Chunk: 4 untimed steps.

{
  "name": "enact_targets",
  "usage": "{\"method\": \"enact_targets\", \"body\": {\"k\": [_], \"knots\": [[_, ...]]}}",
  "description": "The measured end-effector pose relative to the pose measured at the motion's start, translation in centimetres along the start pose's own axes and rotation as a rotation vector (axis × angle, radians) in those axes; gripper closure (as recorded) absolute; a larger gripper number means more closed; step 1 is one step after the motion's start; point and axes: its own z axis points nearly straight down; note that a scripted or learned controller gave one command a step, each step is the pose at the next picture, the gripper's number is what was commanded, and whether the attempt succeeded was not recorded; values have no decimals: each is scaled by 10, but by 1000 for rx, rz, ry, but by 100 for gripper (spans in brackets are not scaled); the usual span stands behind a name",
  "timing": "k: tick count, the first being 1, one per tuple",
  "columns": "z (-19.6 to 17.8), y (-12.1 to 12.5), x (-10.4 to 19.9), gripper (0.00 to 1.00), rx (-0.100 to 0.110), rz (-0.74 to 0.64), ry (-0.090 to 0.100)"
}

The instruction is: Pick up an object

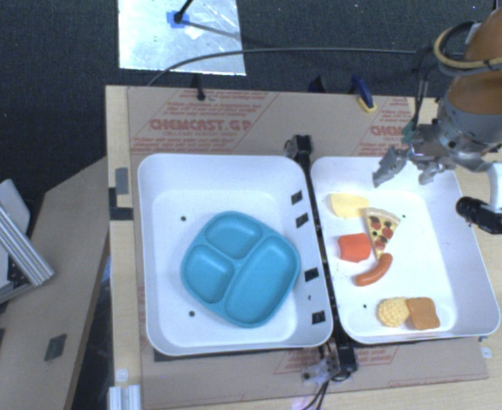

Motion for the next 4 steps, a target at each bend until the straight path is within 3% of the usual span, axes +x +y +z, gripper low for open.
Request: {"method": "enact_targets", "body": {"k": [1,4], "knots": [[-6,2,0,0,-10,-2,-1],[150,7,-1,0,-12,1,-3]]}}
